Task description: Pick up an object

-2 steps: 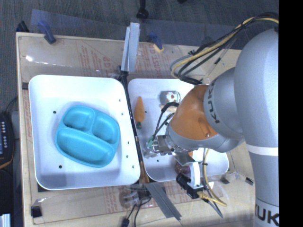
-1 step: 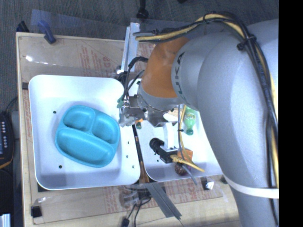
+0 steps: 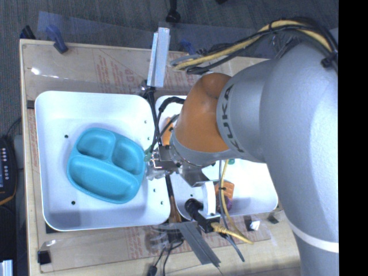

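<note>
Overhead slanted view of the bench with its two shallow white bins. The left bin contained a light-blue divided plate, lying flat and turned at an angle. Two smaller compartments lay toward its upper right and one larger compartment toward its lower left. The plate sat right of the bin's centre, with its right edge near the bin's right wall.

The grey KUKA arm entered from the right and covered most of the right bin. Its orange band sat above the wall shared by the two bins. The gripper lay low over that shared wall, just beside the right edge of the plate. Whether it touched the plate could not be told. The wrist hid its working end, so whether it was wide, narrow or holding anything could not be told either.

In the exposed strip of the right bin, a small orange and purple object lay partly hidden behind a yellow cable. A bundle of yellow and black cables ran along the top of the arm. A grey metal strip stood at the far edge of the bench, above the gap between the bins.
</note>
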Available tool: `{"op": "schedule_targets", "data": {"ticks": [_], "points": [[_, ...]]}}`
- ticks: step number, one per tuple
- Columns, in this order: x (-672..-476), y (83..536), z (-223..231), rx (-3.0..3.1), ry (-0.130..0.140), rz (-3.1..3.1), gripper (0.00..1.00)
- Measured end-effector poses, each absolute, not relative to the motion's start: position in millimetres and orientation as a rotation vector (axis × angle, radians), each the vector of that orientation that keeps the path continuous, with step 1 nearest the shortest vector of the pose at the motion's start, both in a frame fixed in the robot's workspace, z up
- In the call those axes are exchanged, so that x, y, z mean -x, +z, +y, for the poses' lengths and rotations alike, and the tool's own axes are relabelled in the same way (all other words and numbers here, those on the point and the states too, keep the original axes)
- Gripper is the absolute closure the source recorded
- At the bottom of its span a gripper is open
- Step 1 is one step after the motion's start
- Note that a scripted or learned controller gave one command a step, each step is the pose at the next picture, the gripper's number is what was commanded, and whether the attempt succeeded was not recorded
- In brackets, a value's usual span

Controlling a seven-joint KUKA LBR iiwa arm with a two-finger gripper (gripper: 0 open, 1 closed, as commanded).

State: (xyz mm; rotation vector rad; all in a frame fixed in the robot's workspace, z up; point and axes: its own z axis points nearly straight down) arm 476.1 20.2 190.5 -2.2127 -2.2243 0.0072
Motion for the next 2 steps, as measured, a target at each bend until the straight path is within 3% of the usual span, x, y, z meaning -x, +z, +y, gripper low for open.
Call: {"op": "schedule_targets", "data": {"ticks": [1, 2], "points": [[-476.2, 190.6, 20.0, 2.213, 0.007, -2.224, 0.0], [-476.1, 190.6, 20.1, 2.213, 0.007, -2.224, 0.0]]}}
